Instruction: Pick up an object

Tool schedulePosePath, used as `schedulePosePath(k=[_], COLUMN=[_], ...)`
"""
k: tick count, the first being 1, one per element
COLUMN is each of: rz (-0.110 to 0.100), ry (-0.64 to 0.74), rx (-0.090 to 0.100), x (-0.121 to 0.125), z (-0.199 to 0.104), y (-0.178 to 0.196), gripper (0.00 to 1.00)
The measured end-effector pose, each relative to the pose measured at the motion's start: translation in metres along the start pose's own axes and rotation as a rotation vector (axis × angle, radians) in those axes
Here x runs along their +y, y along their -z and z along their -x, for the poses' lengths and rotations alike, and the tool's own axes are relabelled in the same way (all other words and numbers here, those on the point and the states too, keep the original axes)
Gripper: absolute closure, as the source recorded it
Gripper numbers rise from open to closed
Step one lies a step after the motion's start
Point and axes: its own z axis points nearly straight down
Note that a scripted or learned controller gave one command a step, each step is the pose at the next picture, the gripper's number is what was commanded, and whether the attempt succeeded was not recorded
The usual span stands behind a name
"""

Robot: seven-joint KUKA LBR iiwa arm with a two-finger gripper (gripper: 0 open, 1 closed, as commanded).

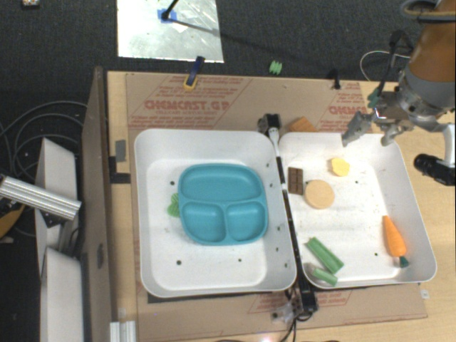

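Green pieces [324, 256] near, carrot [394, 238] right; claw [370, 128] spread, far above bin [420, 212], risking an empty grab.

Dark speckled carpet floor [64, 41], shiny metal sheet [171, 20] on it, coiled black cables [28, 130] left

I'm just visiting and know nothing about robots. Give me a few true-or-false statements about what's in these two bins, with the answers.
1. The blue divided plate lies in the left bin. True.
2. The carrot lies in the left bin. False: it is in the right bin, near its right wall.
3. The gripper holds the yellow piece. False: nothing is between its open jaws.
4. A tan round disc lies beside a brown bar. True.
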Motion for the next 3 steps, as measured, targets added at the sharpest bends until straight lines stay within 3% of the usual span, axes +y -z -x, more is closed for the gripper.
schedulePosePath(k=[1,2,3], rz=[0.001,-0.007,0.001], ry=[-0.002,-0.004,-0.002], rx=[-0.002,0.000,-0.002], x=[0.022,0.034,0.056], z=[0.014,0.035,0.054], y=[-0.024,-0.149,-0.187], gripper=[0.00,0.00,0.00])
